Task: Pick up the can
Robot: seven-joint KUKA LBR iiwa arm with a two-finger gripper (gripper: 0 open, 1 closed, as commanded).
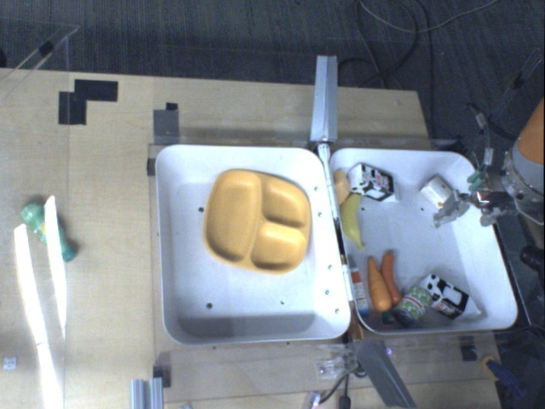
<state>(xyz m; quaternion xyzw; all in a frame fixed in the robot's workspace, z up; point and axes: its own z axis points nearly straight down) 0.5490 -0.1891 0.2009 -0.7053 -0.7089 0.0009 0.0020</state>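
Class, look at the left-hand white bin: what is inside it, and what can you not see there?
Inside the left bin lies one yellow three-compartment tray, its compartments holding nothing visible. The bin floor beneath the tray is covered, so whatever lies under it cannot be seen.

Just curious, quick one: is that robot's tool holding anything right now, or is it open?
Tool: at the right bin's far right edge; whether it is open or closed cannot be told.
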